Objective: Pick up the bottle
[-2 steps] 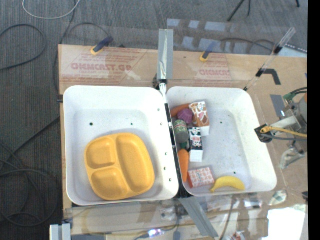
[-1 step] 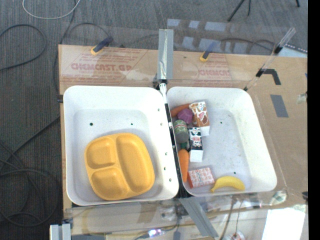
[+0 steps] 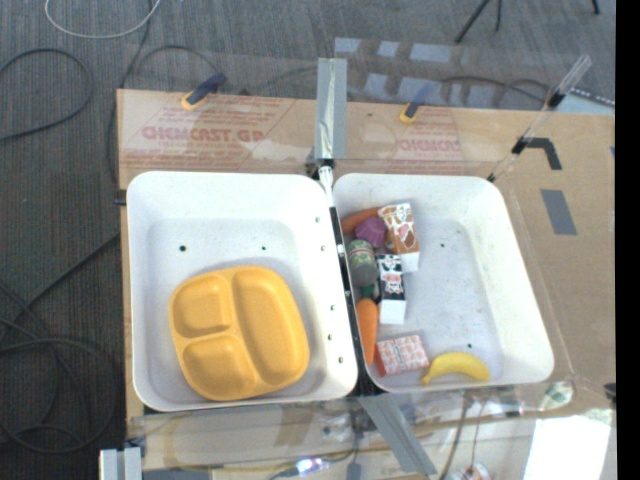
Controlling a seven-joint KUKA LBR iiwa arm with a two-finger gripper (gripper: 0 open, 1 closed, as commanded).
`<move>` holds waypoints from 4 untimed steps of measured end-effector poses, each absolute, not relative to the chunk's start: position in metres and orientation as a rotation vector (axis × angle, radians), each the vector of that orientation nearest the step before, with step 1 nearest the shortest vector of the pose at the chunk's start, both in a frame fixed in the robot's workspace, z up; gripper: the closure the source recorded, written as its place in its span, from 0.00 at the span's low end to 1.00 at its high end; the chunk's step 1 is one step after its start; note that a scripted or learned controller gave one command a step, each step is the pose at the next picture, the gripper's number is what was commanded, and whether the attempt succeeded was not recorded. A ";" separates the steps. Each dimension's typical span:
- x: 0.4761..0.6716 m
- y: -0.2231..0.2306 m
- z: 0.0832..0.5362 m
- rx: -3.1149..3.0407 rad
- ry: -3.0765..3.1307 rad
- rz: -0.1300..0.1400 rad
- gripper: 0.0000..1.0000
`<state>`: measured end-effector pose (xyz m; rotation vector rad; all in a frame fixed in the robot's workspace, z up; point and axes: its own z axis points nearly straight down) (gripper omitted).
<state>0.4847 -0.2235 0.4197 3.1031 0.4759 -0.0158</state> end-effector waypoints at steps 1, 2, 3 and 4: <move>0.483 -0.223 0.301 3.127 0.318 -0.010 1.00; 0.482 -0.222 0.145 3.130 0.317 -0.011 1.00; 0.487 -0.220 0.090 3.132 0.323 0.010 1.00; 0.486 -0.219 0.097 3.136 0.325 0.002 1.00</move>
